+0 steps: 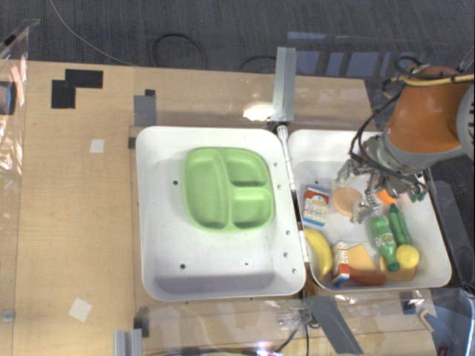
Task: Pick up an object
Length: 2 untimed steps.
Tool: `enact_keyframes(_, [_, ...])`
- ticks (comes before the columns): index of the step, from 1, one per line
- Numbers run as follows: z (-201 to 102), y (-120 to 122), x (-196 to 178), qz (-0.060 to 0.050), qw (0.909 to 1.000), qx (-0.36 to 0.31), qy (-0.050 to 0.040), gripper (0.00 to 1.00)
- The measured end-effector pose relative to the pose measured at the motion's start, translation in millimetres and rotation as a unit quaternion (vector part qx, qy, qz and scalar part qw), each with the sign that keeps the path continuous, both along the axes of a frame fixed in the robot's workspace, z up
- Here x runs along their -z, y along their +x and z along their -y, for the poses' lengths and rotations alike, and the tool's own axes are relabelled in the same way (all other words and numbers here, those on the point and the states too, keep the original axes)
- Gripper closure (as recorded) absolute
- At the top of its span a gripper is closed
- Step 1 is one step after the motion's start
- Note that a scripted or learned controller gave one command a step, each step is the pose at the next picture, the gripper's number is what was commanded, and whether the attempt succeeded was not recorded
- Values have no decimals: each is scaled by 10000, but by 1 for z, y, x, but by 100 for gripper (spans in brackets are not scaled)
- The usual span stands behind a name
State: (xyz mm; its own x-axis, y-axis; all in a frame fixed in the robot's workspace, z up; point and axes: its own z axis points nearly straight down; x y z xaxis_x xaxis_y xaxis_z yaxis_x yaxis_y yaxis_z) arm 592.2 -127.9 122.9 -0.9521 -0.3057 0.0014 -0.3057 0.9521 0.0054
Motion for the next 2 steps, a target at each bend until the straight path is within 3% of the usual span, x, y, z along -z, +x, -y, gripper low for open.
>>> enact_keyframes(1, [64, 55, -140, 132, 9981, -593, -59, 100])
enact_keyframes(2, [77, 79, 31, 73, 9852, -1712, -30, 100])
